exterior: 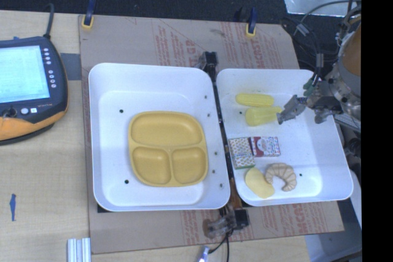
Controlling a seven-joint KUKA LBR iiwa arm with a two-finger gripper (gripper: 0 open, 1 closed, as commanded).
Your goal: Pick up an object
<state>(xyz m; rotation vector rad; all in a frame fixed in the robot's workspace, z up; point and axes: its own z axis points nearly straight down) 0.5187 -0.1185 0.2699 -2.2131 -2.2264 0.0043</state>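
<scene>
The right bin (328, 150) holds several small items. A yellow corn cob (254, 99) and a yellow-green piece (262, 116) lie at its upper left. A red and white carton (264, 146) and a green-patterned packet (241, 153) sit mid-left. A yellow lemon-like piece (258, 183) and a croissant (282, 175) rest near the front. My gripper (305, 112) hangs over the bin's upper right, open, with nothing between its fingers. Its left finger (288, 110) is just right of the yellow-green piece.
The left bin (110, 132) holds a yellow divided plate (167, 148). A teach pendant (27, 86) lies at the far left of the bench. Clamps (250, 24) hold the cardboard at the back, and cables run near the arm at the right.
</scene>
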